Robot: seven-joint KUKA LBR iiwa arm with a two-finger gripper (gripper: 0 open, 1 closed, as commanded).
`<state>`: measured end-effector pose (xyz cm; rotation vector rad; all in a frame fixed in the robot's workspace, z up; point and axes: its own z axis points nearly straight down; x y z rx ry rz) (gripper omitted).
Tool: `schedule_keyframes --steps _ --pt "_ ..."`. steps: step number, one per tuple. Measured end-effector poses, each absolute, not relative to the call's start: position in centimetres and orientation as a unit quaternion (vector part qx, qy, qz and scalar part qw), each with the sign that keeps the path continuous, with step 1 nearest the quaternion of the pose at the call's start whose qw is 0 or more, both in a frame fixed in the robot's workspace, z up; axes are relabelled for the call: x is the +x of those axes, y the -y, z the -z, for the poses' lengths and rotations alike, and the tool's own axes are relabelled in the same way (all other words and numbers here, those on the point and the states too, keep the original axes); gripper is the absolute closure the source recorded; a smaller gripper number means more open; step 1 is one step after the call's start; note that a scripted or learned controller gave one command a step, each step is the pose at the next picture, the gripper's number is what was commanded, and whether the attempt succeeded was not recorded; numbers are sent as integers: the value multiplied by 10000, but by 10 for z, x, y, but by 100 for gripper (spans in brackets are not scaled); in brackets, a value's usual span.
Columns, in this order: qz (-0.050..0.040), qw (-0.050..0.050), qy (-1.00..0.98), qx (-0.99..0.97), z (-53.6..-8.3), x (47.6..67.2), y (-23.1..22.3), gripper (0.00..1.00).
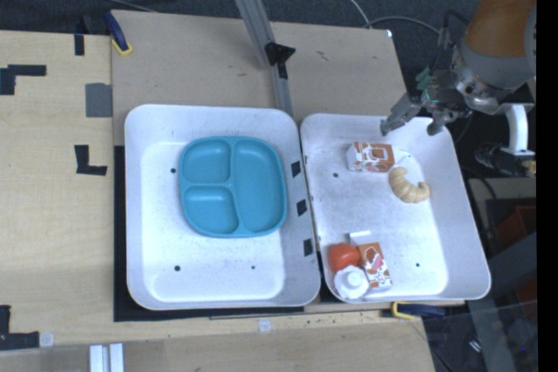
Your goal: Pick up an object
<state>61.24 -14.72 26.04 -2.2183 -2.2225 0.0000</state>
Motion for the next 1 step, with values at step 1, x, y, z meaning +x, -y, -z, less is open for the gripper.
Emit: schedule_keyframes --steps 1 --pt "0 7 7078 -7064 -260 612 147 0"
